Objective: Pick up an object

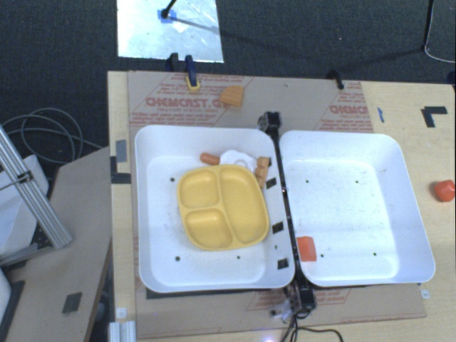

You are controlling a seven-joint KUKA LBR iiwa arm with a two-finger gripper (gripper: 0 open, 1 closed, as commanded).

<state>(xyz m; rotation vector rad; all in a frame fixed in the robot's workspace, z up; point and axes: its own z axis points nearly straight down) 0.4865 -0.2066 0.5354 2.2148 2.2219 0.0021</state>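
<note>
Looking at the feed now. Left bin (153,191) sits left of centre, right bin (356,212) touching it along the shared edge.

Candidates for the pick:
- yellow divided plate (221,209), three compartments, flat in the middle of the left bin, slightly rotated.
- small orange piece (209,159) just above the plate's upper edge.
- white item (239,160) beside it, partly tucked behind the plate; I can't make out the shape.
- tan block (262,168) near the left bin's right wall, just off the plate's upper right corner.
- orange-red block (306,248) in the lower left corner of the right bin, against the wall.

Outside the bins, on the bench (399,105): a tan cube (231,95) above the left bin, and an orange object (444,190) at the right edge of the frame. Yellow clamp (191,73) on the bench's top edge, shiny sheet (169,20) on the floor at upper left.

End effector state: I cannot tell from this feed.
</note>
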